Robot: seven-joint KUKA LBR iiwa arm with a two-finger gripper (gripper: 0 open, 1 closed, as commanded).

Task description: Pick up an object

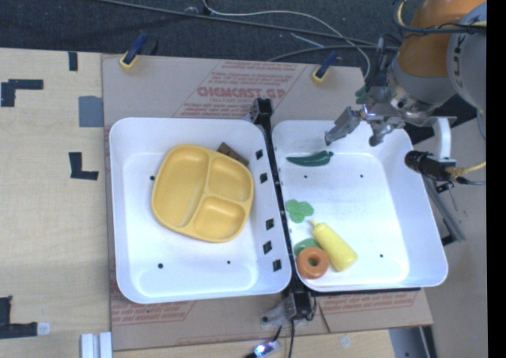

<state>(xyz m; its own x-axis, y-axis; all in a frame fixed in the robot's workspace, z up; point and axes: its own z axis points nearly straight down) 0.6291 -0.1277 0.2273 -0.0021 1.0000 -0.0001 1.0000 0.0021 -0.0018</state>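
Observation:
My gripper (360,129) hangs over the far edge of the right bin (411,214), its two fingers spread apart with nothing between them. Just left of and below it a dark green pepper-like piece (310,159) lies on the bin floor. Nearer the front left of that bin sit a light green flat piece (299,209), a yellow bottle-shaped toy (334,244) and an orange ring (313,262) on a green piece.
The left bin (130,214) holds a yellow divided plate (203,191) with a small dark brown object (231,151) peeking from behind its far edge. A black divider (273,190) runs between the bins. Cables cross the dark floor behind the bench.

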